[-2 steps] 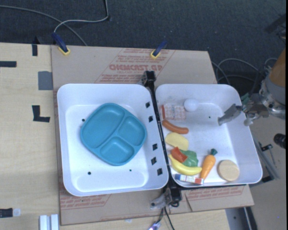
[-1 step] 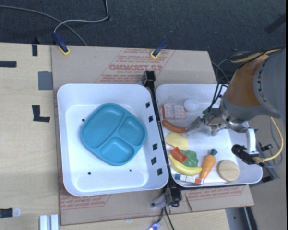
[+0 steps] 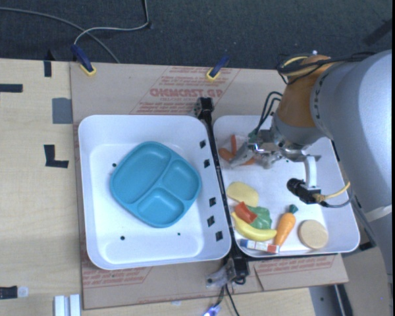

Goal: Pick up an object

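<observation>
**Reaching low over the orange piece in the right bin**

Hanging over the back of the right bin point(image 3: 329, 242), the gripper point(image 3: 255, 151) sits down near the floor of it, with a small orange piece point(image 3: 229, 151) just to its left — that is the relation the next move turns on. The piece lies close against the divider between the bins, its long axis running roughly from back to front, slightly slanted. It looks to be at or just beside the fingertips, but from where I stand I cannot tell whether the fingers are spread or closed, nor whether anything is between them.

The arm point(image 3: 329, 110) comes in from the right, grey bulk high, orange band above the wrist, the wrist bent down and pointed left toward the divider.

Other candidates lie nearer the front — a yellow lump point(image 3: 242, 193), a banana point(image 3: 253, 230), a carrot point(image 3: 284, 228), a tan disc point(image 3: 312, 234) — all well apart from the gripper. The left bin point(image 3: 95, 176) holds a blue plate point(image 3: 156, 184).

My guess: the orange piece is the target.
</observation>
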